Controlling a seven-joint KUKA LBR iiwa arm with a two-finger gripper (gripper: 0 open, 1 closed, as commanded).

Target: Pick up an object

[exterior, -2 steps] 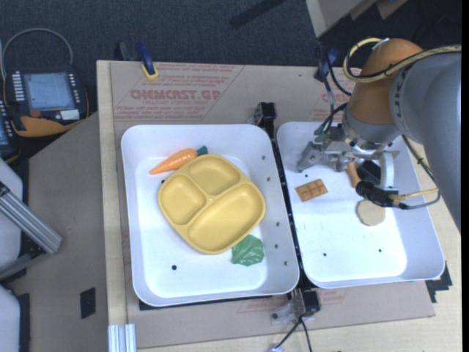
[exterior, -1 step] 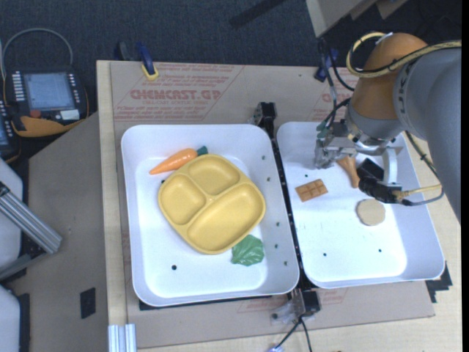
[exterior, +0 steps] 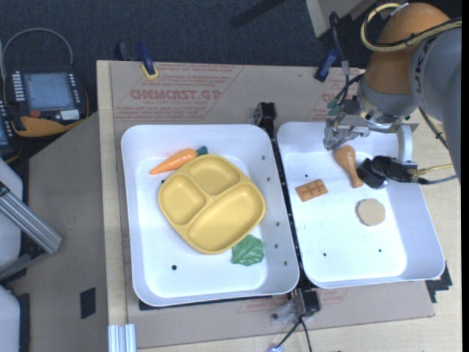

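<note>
The approach step looks in hand: the jaws (exterior: 343, 134), whose state I cannot tell, hover at twelve o'clock of the chicken drumstick (exterior: 348, 163) in the right bin (exterior: 410, 262), and next must descend.

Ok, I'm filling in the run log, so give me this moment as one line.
gripper: over right white bin, far edge | nearest: tan drumstick-shaped toy just below | grasp: not evident | also in bin: brown waffle square, beige round disc

Dark carpet floor (exterior: 183, 13) behind the bench. Brown cardboard sheet (exterior: 220, 86) w/ red print covers bench top. Handheld screen unit (exterior: 45, 97) sits off bench's left edge.
</note>
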